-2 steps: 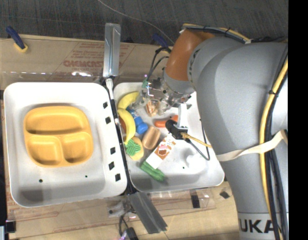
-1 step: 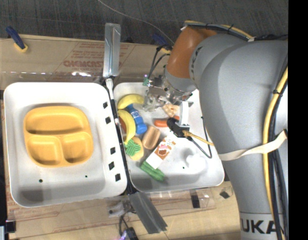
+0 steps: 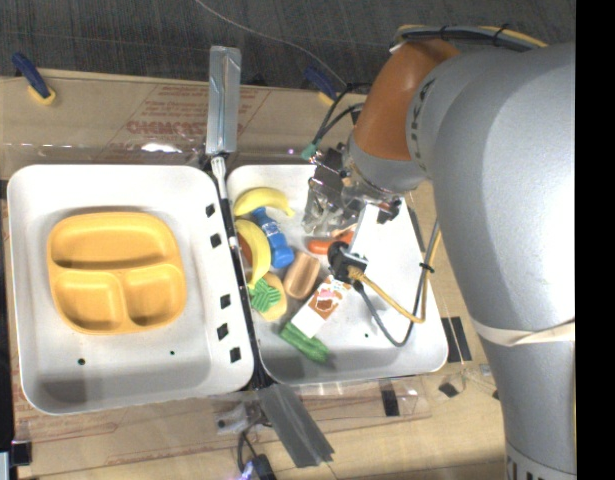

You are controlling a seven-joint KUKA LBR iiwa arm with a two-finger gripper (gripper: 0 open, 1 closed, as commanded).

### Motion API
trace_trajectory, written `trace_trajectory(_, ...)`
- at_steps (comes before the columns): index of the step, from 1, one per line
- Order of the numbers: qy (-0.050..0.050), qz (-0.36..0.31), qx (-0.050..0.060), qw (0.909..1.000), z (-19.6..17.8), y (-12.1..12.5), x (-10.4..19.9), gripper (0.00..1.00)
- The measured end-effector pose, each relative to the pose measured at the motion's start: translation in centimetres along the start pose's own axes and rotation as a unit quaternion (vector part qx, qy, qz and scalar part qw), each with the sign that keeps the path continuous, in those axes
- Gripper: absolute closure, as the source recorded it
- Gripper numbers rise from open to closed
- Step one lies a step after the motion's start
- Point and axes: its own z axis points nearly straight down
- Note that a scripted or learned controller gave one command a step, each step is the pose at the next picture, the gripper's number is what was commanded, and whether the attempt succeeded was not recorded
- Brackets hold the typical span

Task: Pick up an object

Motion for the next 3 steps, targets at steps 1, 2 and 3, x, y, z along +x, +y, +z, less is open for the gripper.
trace_trajectory(1, -0.001, 0.211, 0.0, 0.9774, -1.2, 0.8, 3.7, 1.0)
trace_trajectory(2, 0.003, 0.093, -0.004, 0.9956, -20.9, -0.6, 10.9, 1.0)
trace_trajectory(3, 0.002, 0.08, -0.004, 0.9968, -30.3, 2.4, 5.3, 1.0)
